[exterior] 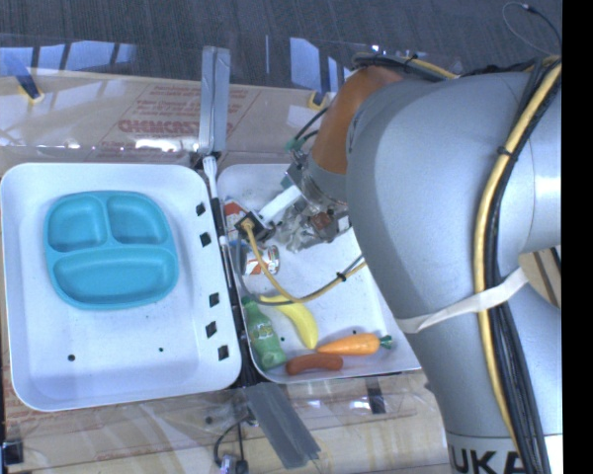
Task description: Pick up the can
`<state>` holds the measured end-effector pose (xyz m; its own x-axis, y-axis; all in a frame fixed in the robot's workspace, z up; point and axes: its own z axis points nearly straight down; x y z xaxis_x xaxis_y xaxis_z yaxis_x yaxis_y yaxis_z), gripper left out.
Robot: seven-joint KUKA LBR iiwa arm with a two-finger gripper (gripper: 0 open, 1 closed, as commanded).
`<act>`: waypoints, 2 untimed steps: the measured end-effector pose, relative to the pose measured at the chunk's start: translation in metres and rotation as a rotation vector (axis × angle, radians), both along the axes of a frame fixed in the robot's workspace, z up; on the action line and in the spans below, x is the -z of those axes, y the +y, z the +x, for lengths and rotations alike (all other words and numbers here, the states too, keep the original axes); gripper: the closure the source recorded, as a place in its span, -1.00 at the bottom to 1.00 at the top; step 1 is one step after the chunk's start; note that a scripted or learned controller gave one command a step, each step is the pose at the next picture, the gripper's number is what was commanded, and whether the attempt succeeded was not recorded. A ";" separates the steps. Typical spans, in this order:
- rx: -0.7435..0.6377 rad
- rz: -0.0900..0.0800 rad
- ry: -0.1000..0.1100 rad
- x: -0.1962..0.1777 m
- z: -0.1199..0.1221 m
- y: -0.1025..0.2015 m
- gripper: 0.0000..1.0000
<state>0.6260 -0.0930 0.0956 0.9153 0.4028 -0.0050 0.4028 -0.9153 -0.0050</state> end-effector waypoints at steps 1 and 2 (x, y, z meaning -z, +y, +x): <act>0.086 -0.001 -0.004 -0.145 -0.056 -0.045 -1.00; 0.071 -0.001 -0.002 -0.094 0.013 0.016 -1.00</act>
